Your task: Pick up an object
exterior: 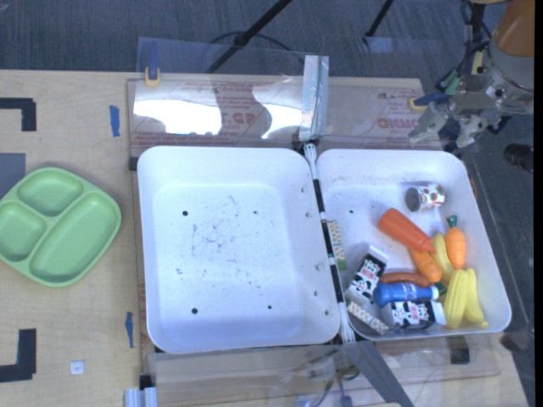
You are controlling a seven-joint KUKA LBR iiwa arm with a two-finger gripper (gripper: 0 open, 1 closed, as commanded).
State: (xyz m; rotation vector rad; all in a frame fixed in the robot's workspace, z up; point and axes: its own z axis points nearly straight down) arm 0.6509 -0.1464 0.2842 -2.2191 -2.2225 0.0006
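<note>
White bins: two shallow bins are sitting side by side on the wooden surface [68,108]; the left bin [161,176] is showing a bare floor, while the right bin [356,172] is holding everything worth picking.
Task's things: the objects are crowding the right bin's near right corner, probably because they are sliding together against the wall.
Pile: an orange carrot [405,229] is lying slantwise above a blue bottle [405,293]; a black-and-white carton [366,278] is resting just beside the bottle, and yellow bananas [465,297] are lining the right wall.
Loner: a small can [424,197] is lying apart from the heap, nearer the far wall, so it looks like the easiest target.
Arm: the gripper [454,125] is hanging over the right bin's far right corner, above the rim and well apart from the pile.
Jaws: they are blurring into cables and dark floor, so I cannot tell how they are standing; nothing is showing between them.
Bystander: a green divided plate [55,223] is sitting on the surface left of the bins.
</note>
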